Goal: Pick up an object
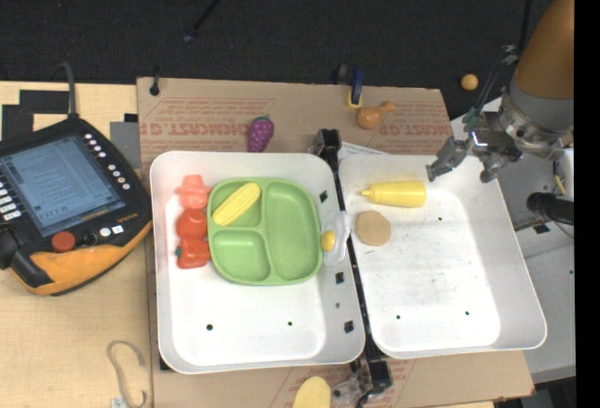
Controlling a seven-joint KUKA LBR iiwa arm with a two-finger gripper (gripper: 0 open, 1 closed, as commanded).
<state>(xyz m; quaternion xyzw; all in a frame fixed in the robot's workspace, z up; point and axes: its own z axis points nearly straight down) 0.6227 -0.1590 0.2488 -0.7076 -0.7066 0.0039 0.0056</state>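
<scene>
Two jaws [466, 156] spread, mustard bottle [396, 195] beside

Yellow mustard bottle [397, 195] on its side in the right bin [487, 303] — tan disc [373, 229] just beside.

cardboard sheet [300, 115], upside-down red print, illegible

My arm [547, 50] reaches in from the right, wrist tilted, gripper [466, 164] up high w/ fingers spread apart.
</scene>
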